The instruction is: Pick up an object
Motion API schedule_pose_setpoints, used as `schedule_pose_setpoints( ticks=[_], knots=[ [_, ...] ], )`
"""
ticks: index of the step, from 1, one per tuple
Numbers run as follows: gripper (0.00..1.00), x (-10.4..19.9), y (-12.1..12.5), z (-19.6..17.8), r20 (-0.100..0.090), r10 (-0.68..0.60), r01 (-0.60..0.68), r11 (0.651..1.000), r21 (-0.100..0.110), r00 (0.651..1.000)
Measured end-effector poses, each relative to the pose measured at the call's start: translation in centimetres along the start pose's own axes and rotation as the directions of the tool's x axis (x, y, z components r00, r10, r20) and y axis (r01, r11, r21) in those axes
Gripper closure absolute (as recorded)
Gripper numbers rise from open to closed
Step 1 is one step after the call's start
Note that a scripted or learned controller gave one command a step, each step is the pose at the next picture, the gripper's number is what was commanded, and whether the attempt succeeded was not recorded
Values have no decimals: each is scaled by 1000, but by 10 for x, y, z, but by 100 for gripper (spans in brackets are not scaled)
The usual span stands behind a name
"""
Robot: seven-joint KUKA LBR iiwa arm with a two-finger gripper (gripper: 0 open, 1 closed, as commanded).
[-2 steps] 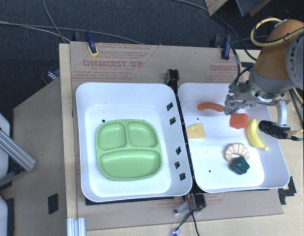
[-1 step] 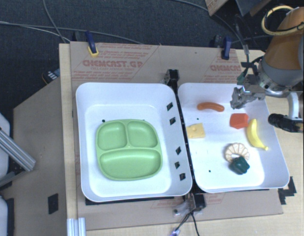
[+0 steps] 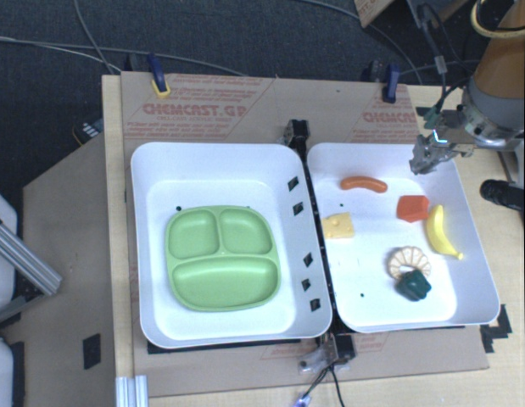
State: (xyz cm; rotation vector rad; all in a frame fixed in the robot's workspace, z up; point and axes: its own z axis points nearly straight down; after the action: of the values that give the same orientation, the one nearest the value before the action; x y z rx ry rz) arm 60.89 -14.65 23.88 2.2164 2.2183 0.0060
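Observation:
The right bin [image 3: 466, 308] holds an orange sausage [image 3: 364, 184], a red block [image 3: 412, 208], a yellow banana [image 3: 441, 232], a yellow cheese wedge [image 3: 337, 225], a tan ridged shell-like piece [image 3: 409, 260] and a dark green lump [image 3: 414, 287]. My gripper [image 3: 430, 155] hangs over the bin's far right corner, above and to the right of the sausage and just beyond the red block. Nothing is between its fingers as far as I can see.
The left bin [image 3: 148, 227] holds a green divided plate [image 3: 222, 257]. A black divider strip [image 3: 306, 227] runs between the bins. Blue clamps [image 3: 159, 76] [image 3: 391, 83] grip the board's far edge. Cables lie on the dark floor behind.

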Motion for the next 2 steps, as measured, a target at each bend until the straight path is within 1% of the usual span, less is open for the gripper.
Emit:
schedule_pose_setpoints(
  ticks=[1,2],
  knots=[
    [100,55,-10,-9,-5,-5,5,1000,8,1000],
    [100,111,-18,-14,-5,-6,6,1000,9,1000]
  ],
)
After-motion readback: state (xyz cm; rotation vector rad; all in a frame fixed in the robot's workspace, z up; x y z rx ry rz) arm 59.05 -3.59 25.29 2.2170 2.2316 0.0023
